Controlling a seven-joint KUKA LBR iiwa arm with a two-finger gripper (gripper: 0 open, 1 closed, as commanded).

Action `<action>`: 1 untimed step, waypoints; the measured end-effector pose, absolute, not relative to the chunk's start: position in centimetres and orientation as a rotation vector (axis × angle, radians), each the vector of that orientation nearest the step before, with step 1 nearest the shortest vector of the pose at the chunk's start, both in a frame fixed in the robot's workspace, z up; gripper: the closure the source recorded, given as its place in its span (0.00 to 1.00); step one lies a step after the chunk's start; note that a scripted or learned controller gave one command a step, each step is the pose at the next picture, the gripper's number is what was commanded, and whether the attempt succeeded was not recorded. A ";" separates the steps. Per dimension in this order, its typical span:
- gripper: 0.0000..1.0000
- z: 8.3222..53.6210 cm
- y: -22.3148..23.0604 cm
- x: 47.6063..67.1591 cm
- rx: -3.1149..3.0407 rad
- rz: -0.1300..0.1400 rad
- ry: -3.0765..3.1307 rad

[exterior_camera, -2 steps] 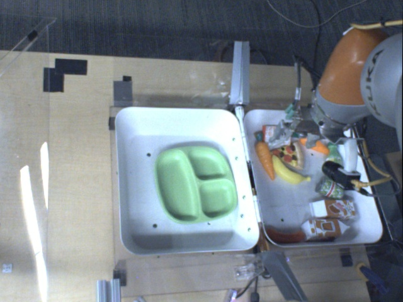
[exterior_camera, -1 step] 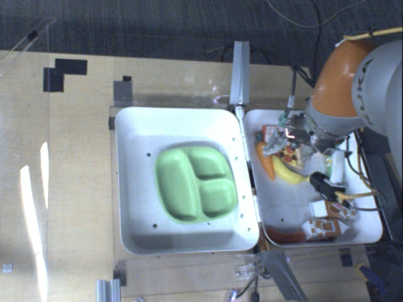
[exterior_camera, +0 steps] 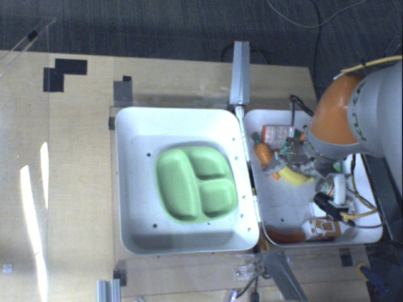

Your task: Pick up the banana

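The yellow banana [exterior_camera: 293, 176] lies in the right bin [exterior_camera: 277, 216], near its middle. My gripper [exterior_camera: 288, 158] hangs low over the bin, just above the banana's upper edge and partly covering it. The grey arm with its orange band [exterior_camera: 330, 118] comes in from the right and hides the back right part of the bin. Whether the gripper touches the banana is not visible from this angle.
An orange carrot [exterior_camera: 262, 154] lies left of the gripper, a red-and-white packet [exterior_camera: 275, 133] behind it. A small green can [exterior_camera: 327, 184], a brown box [exterior_camera: 323, 229] and a dark red item [exterior_camera: 286, 236] sit near the bin's front. The left bin [exterior_camera: 135, 143] holds a green divided plate [exterior_camera: 195, 182].
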State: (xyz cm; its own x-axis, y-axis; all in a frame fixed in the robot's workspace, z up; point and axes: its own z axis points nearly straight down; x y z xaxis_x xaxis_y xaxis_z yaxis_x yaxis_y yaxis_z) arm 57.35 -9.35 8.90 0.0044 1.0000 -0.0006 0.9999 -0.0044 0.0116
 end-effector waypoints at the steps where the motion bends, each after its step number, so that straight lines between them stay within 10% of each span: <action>1: 0.00 8.9 -13.3 53.0 2.218 0.012 2.210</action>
State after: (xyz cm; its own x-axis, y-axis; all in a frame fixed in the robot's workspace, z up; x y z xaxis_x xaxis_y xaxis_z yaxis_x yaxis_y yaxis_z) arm 52.99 -13.26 8.94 0.0033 1.0000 -0.0021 0.9999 -0.0033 0.0125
